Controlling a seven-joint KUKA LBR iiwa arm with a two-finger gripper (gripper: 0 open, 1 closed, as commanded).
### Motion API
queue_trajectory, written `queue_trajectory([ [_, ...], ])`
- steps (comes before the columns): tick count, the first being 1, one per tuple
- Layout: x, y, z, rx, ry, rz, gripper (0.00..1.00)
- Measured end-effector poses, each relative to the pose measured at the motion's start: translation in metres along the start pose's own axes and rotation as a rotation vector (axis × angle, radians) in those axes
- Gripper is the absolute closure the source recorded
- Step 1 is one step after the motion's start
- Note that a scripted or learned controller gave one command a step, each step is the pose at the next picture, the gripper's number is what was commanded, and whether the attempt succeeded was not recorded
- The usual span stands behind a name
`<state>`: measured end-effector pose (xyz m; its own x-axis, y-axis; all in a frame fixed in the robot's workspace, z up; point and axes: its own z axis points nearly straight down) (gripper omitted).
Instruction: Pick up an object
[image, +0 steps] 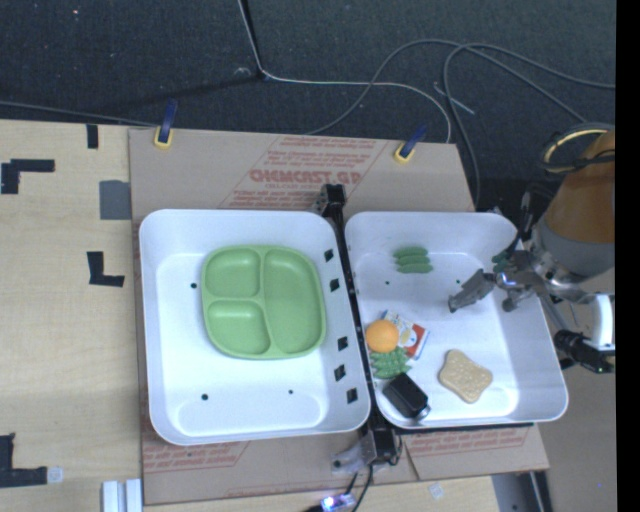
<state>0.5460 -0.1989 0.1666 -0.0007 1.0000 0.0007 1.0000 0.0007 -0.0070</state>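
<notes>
I see my gripper (478, 292) over the right bin (520, 400), near its right rim, fingers apart and holding nothing. The bean pod (412, 261) lies toward the far wall; orange (381, 336), black block (407, 395) and cracker (465, 376) crowd the near side. The bin's middle floor is open. The green tray (264, 302) sits in the left bin (170, 330).

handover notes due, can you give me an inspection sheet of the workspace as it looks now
surface: cardboard sheet on a wooden bench, two white bins side by side, left bin, right bin
job's things: in the right bin, green piece, orange ball on a small packet, tan biscuit-like piece, black object
clutter: green divided tray in the left bin
grippers: gripper above the right bin, nothing between its fingers
cables: thin cables behind the bench
surroundings: dark floor, black tape marks on bench
</notes>
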Motion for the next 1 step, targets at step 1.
queue_trajectory([
  [1,-0.0088,0.0017,0.0511,-0.001,-0.001,0.0,0.0],
])
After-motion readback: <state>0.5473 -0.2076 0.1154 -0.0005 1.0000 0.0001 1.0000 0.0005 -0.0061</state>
